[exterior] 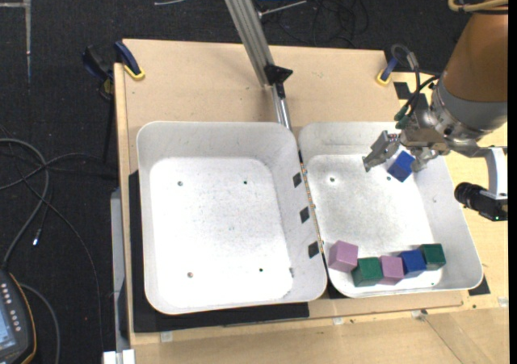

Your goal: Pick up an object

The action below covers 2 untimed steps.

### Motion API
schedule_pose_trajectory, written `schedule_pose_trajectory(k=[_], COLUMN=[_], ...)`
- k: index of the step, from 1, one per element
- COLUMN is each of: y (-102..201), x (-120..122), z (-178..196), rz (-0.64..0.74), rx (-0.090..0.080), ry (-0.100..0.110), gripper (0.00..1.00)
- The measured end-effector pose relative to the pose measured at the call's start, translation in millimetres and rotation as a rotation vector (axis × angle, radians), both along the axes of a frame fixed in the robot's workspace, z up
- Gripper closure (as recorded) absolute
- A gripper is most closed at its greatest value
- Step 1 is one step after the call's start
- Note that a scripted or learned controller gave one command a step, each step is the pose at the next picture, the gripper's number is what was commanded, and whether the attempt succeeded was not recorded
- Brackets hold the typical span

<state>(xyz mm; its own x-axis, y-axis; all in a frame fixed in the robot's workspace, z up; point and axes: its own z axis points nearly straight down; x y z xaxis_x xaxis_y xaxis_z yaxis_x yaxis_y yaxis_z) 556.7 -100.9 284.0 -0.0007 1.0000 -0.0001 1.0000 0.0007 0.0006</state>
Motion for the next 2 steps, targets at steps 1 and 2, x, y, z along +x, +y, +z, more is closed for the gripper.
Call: schedule_pose_trajectory(k=[1,2], y=[-62,-117], x=[-2,74], z=[-32,-193], rz=[-0.006,0.000], rx=[-0.001,-0.003], ry=[0.005,0.002], gripper=[0.00,0.00])
